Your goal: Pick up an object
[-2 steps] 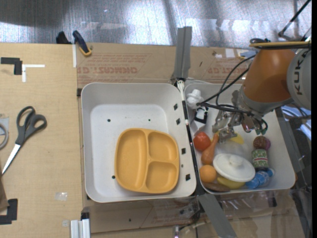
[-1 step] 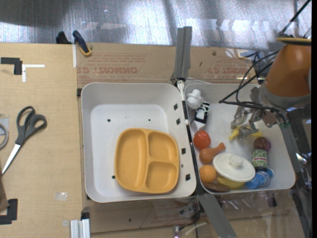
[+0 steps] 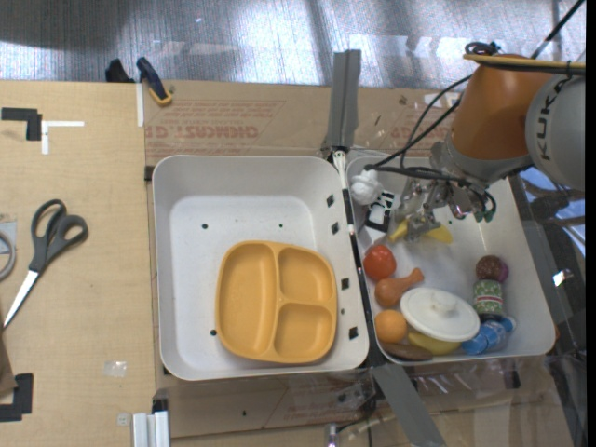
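My gripper (image 3: 421,214) hangs low in the back part of the right bin (image 3: 527,277), under the orange wrist band. A yellow object (image 3: 436,236) lies directly beneath it, sticking out on both sides; whether they touch is hidden. In front of it lie a red tomato (image 3: 379,262), a tan drumstick (image 3: 398,286), an orange (image 3: 391,326), a white lidded bowl (image 3: 438,312), a small can (image 3: 488,298), a purple fruit (image 3: 492,268) and a blue item (image 3: 486,337).
The left bin (image 3: 186,250) holds a yellow divided plate (image 3: 277,301). A white crumpled item (image 3: 364,185) sits at the right bin's back left corner. Scissors (image 3: 42,245) lie on the bench far left. Cables trail from the wrist.
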Robot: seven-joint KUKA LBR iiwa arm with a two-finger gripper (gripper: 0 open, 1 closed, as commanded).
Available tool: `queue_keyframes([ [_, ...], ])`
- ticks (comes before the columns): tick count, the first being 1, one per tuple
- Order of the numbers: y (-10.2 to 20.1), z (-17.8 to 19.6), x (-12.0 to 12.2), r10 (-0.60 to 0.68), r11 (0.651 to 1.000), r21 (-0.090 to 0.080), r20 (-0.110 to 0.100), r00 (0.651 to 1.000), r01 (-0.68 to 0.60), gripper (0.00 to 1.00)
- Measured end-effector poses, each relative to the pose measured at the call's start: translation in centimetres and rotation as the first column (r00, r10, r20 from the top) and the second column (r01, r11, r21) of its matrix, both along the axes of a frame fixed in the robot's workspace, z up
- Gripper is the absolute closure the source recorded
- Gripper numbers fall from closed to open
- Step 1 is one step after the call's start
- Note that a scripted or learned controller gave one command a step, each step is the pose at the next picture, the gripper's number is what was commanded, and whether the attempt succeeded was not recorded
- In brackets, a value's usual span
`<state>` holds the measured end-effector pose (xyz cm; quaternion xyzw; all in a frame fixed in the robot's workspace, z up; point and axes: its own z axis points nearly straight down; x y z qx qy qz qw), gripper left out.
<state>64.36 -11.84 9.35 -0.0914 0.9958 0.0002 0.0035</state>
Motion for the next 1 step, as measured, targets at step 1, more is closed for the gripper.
queue_keyframes([
  [1, 3.54, 10.03, 1.69, -0.103, 0.995, 0.000, 0.000, 0.995, 0.103, 1.00],
])
